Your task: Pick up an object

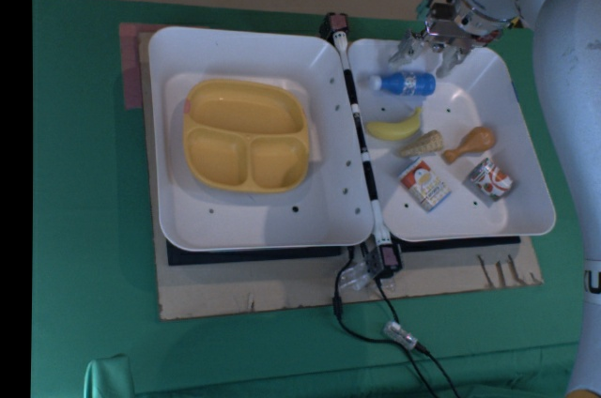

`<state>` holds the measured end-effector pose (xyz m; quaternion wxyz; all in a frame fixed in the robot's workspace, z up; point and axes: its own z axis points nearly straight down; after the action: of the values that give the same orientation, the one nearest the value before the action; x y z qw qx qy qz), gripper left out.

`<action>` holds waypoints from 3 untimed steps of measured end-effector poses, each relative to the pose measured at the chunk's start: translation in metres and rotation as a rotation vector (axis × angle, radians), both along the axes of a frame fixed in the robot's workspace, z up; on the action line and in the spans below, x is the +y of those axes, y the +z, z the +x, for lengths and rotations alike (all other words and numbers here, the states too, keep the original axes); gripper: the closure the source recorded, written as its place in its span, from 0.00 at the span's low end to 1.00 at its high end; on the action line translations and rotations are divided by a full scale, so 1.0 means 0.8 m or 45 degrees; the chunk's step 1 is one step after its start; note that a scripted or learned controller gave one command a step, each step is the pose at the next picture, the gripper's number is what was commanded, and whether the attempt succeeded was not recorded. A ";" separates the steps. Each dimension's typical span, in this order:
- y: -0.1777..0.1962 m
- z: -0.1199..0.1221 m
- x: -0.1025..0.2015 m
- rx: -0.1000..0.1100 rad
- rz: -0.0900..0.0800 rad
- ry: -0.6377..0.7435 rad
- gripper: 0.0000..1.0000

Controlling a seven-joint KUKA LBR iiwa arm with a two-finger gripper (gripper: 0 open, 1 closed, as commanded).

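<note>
Overhead, the gripper [430, 53] hung above the far end of the right bin [526, 199], its fingers spread apart with nothing between them. Just below it lay the blue bottle [406, 84] on its side, white cap toward the divider — near the fingertips, though whether they touched it could not be told. Nearer the camera sat the banana [394, 127], curved and flat on the bin floor, and just beside it the ice cream cone [423, 143]. A chicken drumstick [470, 143] lay to the right of the cone. Toward the near edge rested a small carton [424, 184] and a can [490, 179], slightly apart from each other. The left bin [178, 199] held a yellow divided tray [246, 135] — three compartments, sitting roughly at the bin's middle. Both bins stood on a cardboard sheet [235, 293] over green cloth [84, 199], with cables [376, 321] trailing from the front.
</note>
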<state>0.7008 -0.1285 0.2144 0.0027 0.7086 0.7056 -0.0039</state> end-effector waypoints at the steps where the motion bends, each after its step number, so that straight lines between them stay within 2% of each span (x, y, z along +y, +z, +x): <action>1: -0.035 -0.025 -0.004 -0.014 0.003 -0.001 0.00; 2: -0.034 -0.044 0.005 -0.017 0.002 -0.003 0.00; 3: -0.011 -0.040 0.001 -0.040 -0.004 -0.011 1.00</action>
<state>0.6691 -0.1273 0.2054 0.0148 0.7117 0.7023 0.0063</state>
